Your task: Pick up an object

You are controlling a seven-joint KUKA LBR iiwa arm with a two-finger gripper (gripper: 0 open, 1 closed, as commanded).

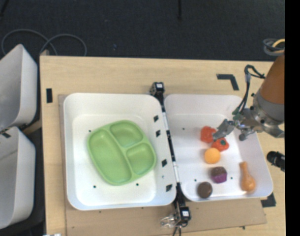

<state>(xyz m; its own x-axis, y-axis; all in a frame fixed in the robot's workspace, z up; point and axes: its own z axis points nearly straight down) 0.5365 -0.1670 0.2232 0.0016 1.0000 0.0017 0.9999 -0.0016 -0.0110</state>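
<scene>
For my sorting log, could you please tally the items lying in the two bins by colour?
Green: 1, divided plastic plate
Red: 1, lumpy toy
Yellow-orange: 1, small ball
Purple: 1, rounded toy
Brown: 1, round toy
Orange: 1, elongated toy
Total: 6

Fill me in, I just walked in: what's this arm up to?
The gripper reaches into the right bin, down at a red toy pepper. Nearby lie an orange ball, a purple piece, a brown ball and an orange carrot-like piece. The left bin holds a green divided plate.

Green plate (121, 152) in left bin (71, 181)
</scene>
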